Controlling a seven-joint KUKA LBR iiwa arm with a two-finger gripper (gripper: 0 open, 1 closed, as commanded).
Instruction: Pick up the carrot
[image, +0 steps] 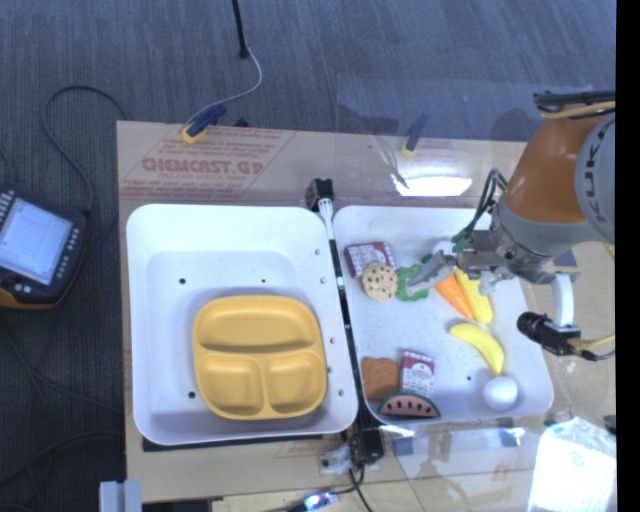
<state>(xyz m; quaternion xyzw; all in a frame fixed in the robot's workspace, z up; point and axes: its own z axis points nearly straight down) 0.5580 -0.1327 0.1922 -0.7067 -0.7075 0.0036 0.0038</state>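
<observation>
1. The carrot (455, 291) lies just below the hand (447, 264), beside a yellow piece (477, 297).
2. Hand state cannot be told.
3. Descent should be centred on the carrot, clear of the green piece (411, 281).

Left bin (160, 250): I see a yellow compartment tray (260, 355) near its front edge. Right bin (530, 400): a cookie (378, 281) and a red packet (366, 256) by its left wall; a banana (480, 345) and a white egg (500, 390) toward the front right corner; a second red packet (417, 373), a watermelon slice (410, 407) and a brown biscuit (379, 377) along the front edge. I note a handheld pendant (35, 245) on the floor, left.
</observation>
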